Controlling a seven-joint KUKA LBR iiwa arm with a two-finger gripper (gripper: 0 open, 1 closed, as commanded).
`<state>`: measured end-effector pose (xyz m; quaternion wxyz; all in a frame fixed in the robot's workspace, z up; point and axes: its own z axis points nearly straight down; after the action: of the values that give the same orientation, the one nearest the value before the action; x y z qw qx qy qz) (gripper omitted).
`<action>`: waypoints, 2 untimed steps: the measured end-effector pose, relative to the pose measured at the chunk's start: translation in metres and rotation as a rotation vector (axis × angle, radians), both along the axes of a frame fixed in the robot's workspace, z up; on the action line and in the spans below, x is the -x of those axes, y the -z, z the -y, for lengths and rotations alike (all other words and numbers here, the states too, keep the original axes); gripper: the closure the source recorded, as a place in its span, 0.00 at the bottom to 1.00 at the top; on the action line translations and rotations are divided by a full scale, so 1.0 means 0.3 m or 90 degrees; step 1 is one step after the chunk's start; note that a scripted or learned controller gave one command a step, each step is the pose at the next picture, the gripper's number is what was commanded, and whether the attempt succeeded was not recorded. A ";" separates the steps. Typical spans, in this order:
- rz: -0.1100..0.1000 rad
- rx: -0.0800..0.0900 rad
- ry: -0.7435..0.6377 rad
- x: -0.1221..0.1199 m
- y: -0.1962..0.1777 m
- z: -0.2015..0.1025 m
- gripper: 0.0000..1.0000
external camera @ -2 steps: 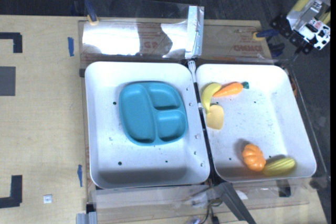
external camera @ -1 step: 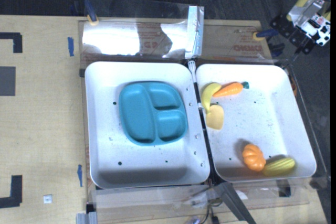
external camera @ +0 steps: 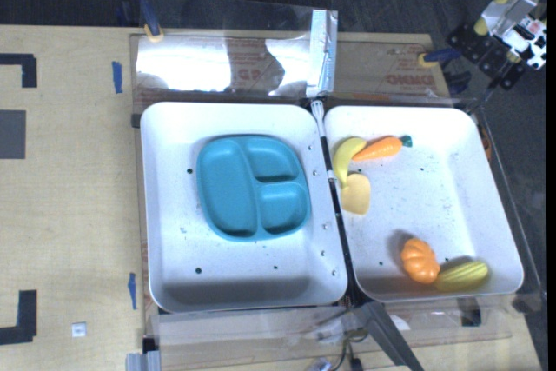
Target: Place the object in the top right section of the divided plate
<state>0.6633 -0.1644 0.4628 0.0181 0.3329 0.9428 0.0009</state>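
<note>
The blue divided plate point(external camera: 252, 185) lies in the left bin point(external camera: 165, 213), its long axis running up and down the view, its two small sections to the right. In the right bin point(external camera: 460, 187) a carrot point(external camera: 380, 149) points left, touching a banana point(external camera: 347, 154), with an orange gourd point(external camera: 419, 261) and yellow fruit point(external camera: 462, 275) near the front. The gripper point(external camera: 504, 56) hangs beyond the right bin's far corner; its grip cannot be told.
</note>
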 end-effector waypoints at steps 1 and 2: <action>0.006 0.002 0.000 -0.004 -0.041 -0.001 1.00; -0.022 -0.008 0.097 0.060 0.203 0.098 1.00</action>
<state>0.6454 -0.1939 0.4019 -0.0006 0.4037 0.9149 -0.0002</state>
